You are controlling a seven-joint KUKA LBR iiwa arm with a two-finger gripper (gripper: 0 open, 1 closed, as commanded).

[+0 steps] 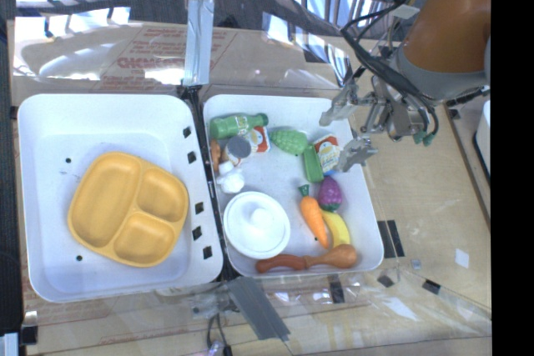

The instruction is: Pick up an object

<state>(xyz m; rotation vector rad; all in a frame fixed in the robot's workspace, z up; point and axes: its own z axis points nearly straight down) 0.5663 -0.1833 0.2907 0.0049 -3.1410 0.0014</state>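
Observation:
The right bin (pixel 367 213) holds several toy foods. A green bottle (pixel 238 126) lies at its back, with a green vegetable (pixel 289 141) beside it. Along the right side lie a green and white packet (pixel 320 157), a purple fruit (pixel 330 193), a carrot (pixel 313 219) and a banana (pixel 337 228). A white bowl (pixel 257 223) sits at the front, and a brown spoon-shaped piece (pixel 309 261) lies along the front wall. My gripper (pixel 349 132) hangs over the bin's back right corner, just above the packet. It is open, with nothing between its fingers.
In the left bin (pixel 42 137) lies a yellow divided plate (pixel 128 208). A grey can (pixel 238 148) and a small white piece (pixel 230 178) rest near the wall between the bins. The arm (pixel 442 29) and its cables hang over the bench to the right.

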